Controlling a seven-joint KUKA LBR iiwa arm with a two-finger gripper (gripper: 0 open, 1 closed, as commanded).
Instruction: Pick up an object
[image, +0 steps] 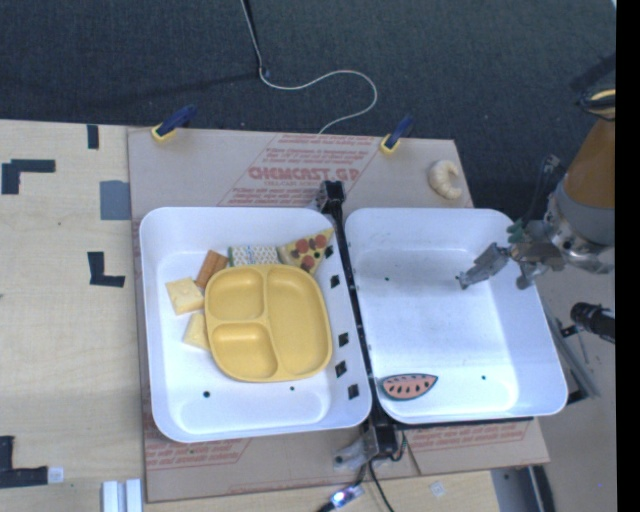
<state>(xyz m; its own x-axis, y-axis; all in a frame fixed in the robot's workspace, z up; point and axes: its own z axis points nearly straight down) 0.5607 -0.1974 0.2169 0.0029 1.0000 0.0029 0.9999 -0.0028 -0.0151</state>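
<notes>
1. Camera view, looking down at a slant on two shallow white bins set side by side on a cardboard sheet: the left bin (160, 330) and the right bin (520, 390).
2. My arm (590, 190), grey with an orange band above the wrist, reaches in from the right side of the picture. My pincer (492, 265) hangs over the upper right part of the right bin, near its far-right rim.
3. State of the pincer: one dark finger juts leftward over the bin floor, but I cannot tell whether the fingers are spread or closed. Nothing is visible between them.
4. Candidate objects. In the right bin, a watermelon slice (409, 385) lies flat near the front rim, well apart from my pincer. In the left bin, a yellow divided plate (268, 322) sits in the middle, with tan crackers (186, 296) at its left edge and a pizza slice (310, 248) just beyond its far edge, near the wall between the bins.
5. A pale ring-shaped piece (447, 178) rests on the cardboard beyond the right bin.
6. Step in hand, as I judge it: the approach; no object has been lifted yet.
7. Next move: the watermelon slice is the nearest target. I would travel toward the front rim, centre over the slice, and descend. Being flat against the floor, it probably gives my fingers little edge to catch.
</notes>
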